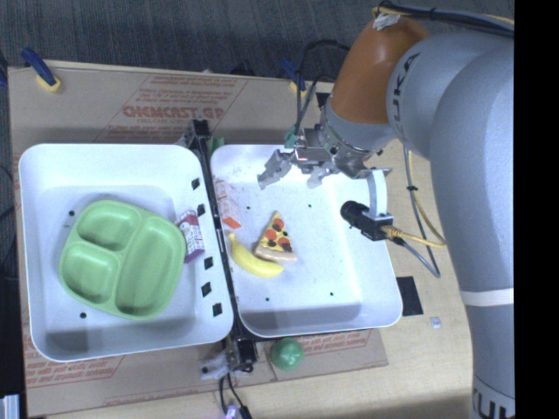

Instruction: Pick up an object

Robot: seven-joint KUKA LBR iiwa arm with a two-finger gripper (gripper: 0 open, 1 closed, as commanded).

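Observation:
My gripper hangs over the back of the right bin, its two grey fingers spread apart with nothing between them. Below it, toward the bin's left middle, lie a toy pizza slice and a yellow banana, touching each other. Both sit well in front of the fingertips. A small orange piece lies by the bin's left wall.
The left bin holds a green divided plate and a dark red packet at its right side. A green ball rests on the cardboard outside the right bin's front edge. The arm's black cable clamp overhangs the right bin.

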